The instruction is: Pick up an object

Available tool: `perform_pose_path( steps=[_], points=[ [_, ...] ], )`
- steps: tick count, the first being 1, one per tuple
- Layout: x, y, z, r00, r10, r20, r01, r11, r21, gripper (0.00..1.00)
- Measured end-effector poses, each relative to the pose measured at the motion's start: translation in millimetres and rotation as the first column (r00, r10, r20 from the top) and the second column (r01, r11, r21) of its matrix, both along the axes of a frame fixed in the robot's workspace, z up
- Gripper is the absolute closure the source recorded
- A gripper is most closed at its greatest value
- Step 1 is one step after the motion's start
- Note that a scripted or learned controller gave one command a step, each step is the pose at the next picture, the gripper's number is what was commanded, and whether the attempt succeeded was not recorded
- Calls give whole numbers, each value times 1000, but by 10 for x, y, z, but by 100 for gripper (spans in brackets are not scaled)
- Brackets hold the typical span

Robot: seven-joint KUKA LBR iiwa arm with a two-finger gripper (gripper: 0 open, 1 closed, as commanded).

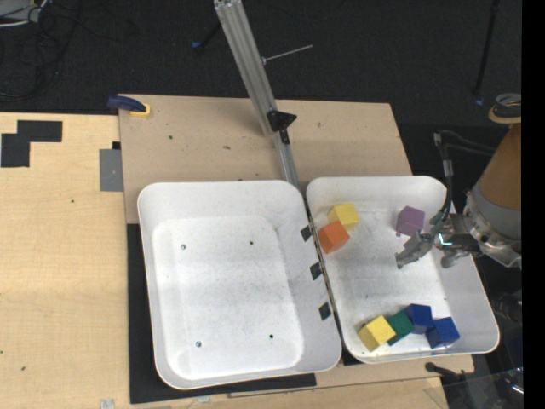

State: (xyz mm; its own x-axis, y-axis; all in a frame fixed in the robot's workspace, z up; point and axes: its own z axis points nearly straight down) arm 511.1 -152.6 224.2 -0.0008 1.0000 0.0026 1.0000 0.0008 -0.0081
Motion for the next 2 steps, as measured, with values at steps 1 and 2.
perform_pose_path(
  steps=[1,2],
  points=[
    [7,-11,22,1000,-4,5,4,1000,-1,0],
    [-21,-59,-430,1000,-3,0,3,1000,0,0]
  ],
)
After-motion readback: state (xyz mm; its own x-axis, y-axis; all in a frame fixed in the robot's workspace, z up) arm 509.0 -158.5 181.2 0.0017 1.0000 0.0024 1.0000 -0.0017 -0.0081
